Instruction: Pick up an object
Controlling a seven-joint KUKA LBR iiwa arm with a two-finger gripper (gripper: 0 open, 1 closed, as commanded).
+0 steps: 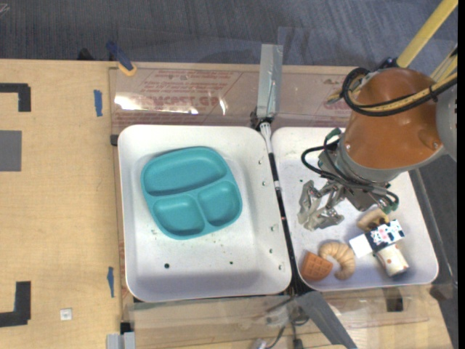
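My gripper [318, 208] hangs over the left half of the right bin [425, 267], its metal fingers [309, 198] pointing down toward the bin floor. It is open and nothing sits between the fingers. Just below it, near the bin's front edge, lie a tan croissant-shaped toy [339, 256] and an orange waffle-like piece [316, 267]. To the right of the gripper are a cow-patterned block [387, 233], a white block [361, 246], a beige cylinder [394, 261] and a tan piece [373, 217] partly hidden under the arm.
The left bin [138, 267] holds a teal divided plate [191, 191]. A raised divider [276, 195] separates the two bins. The bulky orange wrist [392, 122] covers the back of the right bin.
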